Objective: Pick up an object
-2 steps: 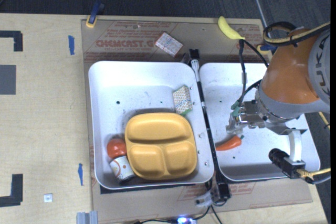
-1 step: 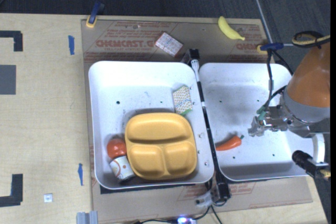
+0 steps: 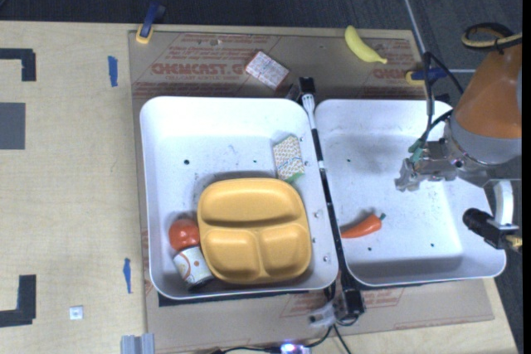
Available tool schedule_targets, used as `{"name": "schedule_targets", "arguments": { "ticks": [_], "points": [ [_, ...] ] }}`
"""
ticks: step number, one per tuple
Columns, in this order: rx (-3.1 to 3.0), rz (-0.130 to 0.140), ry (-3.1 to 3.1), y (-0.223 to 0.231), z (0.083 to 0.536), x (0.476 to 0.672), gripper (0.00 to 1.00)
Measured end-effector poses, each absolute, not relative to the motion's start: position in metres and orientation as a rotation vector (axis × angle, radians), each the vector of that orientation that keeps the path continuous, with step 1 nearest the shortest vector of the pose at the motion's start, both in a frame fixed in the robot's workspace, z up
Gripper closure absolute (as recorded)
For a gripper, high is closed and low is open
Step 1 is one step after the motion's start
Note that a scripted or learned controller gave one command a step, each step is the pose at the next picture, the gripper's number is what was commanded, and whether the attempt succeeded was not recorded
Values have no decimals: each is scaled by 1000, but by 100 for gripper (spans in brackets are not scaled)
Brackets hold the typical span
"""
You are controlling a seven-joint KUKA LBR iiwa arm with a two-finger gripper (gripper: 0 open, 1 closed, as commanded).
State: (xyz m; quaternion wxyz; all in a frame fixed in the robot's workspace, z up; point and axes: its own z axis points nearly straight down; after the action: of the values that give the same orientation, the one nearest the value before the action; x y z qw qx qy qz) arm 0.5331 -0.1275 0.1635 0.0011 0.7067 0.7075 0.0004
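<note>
Scene: two shallow white bins sat side by side on the bench (image 3: 66, 178), the left bin (image 3: 158, 178) crowded, the right bin (image 3: 448, 261) nearly bare.
Arm: the grey arm (image 3: 489, 108) with its orange band reached in from the right edge, its wrist hanging over the right bin's upper right part.
Claw: the claw (image 3: 412, 176) hung over the right bin's floor, pointing toward the bin's middle; at this size I could not tell whether it was open or closed, and nothing was seen in it.
Likeliest target: an orange-red pepper (image 3: 362, 225) lay flat near the right bin's left wall, below and to the left of the claw, apart from it. It lay alone with free floor around it, so it was probably the easiest pick.
Left bin contents: a yellow compartment tray (image 3: 253, 228) filled the lower middle; a red ball (image 3: 183, 234) and a small can (image 3: 192, 265) were wedged against its left side, and a patterned packet (image 3: 288, 157) leaned by its upper right corner.
Outside the bins: a banana (image 3: 363, 45) and a small printed box (image 3: 265, 69) lay on the cardboard (image 3: 199, 54) behind the bins, well apart from the claw.
Progress: judged early, since nothing was lifted.
Risk: the pepper lay close to the wall, which might crowd a descent.
</note>
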Motion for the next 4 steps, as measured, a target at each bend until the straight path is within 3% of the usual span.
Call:
{"name": "schedule_targets", "arguments": {
  "ticks": [1,2,3,4],
  "points": [
    [2219,1,2222,-127,163,533,0],
    [2218,3,2221,-119,86,545,0],
    [2222,2,2222,-93,86,480,0],
    [2220,2,2220,-92,85,505,0]
  ]
}}
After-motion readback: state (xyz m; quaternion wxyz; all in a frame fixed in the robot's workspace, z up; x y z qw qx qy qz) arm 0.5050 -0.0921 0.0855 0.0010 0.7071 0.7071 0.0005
